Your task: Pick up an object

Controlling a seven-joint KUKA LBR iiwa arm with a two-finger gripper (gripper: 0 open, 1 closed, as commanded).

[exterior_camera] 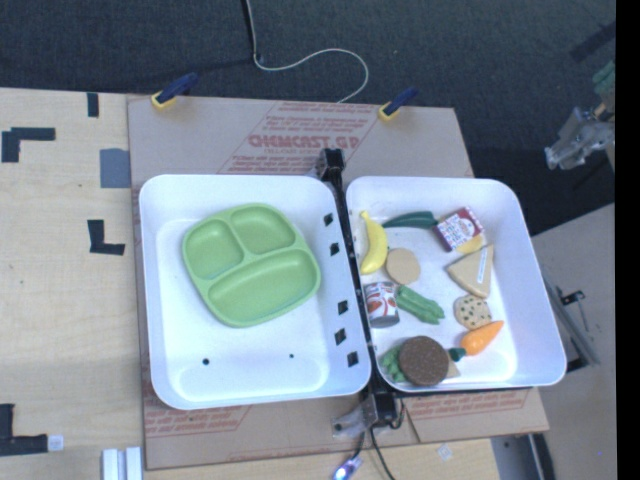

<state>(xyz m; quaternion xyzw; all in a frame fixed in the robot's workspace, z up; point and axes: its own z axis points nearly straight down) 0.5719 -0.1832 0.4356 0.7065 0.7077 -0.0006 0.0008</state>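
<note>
parked high at the right edge, past the bins: gripper (578, 140), too blurred to tell how the jaws stand. below, on a cardboard sheet (300, 138) over a pale bench (60, 268): left bin (160, 368) with a green tray (252, 263); right bin (530, 298) with banana (373, 242), can (381, 303), carrot (481, 338), cheese (473, 270). all toys well apart from the gripper, none in its grasp.

My bench (60, 268) is pale wood with dark marks. A cardboard sheet (300, 138) lies on it, held by two clamps (175, 89), I think. On the cardboard sit the left bin (160, 298) and right bin (525, 268), touching.
</note>
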